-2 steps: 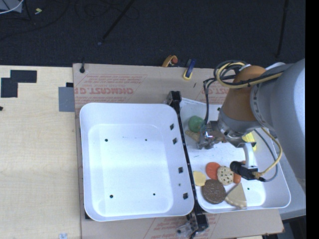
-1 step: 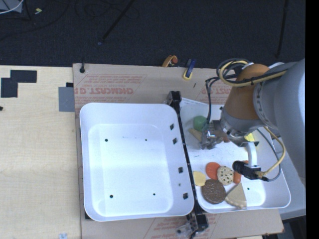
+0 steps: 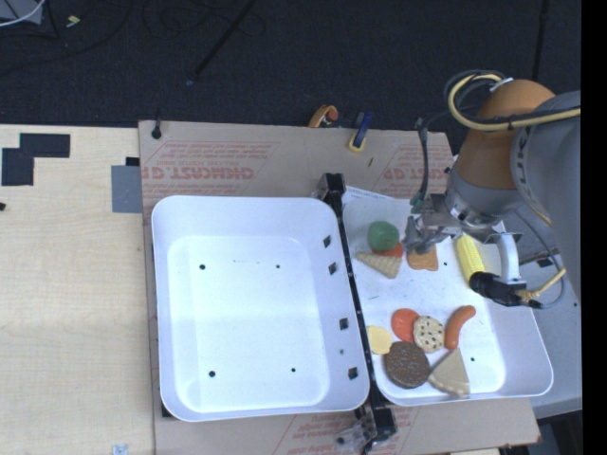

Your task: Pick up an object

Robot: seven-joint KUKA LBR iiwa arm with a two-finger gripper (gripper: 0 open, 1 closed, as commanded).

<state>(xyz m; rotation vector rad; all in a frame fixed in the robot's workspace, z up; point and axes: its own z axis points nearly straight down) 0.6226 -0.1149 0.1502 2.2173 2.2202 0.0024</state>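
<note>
Two bins: side by side on the surface [image 3: 76,282].
Left bin [image 3: 180,221]: white walls and a bare floor.
Right bin [image 3: 531,363]: holds toy food.
Far cluster: green ball [image 3: 383,234], beige wedge [image 3: 382,264], orange piece [image 3: 424,259], yellow corn [image 3: 469,256].
Near cluster: yellow chip [image 3: 379,339], red tomato [image 3: 405,323], speckled cookie [image 3: 428,333], brown disc [image 3: 407,364], tan wedge [image 3: 451,374], sausage [image 3: 459,325].
Tool [image 3: 418,238]: low over the orange piece, just right of the green ball; finger spread cannot be told.
</note>
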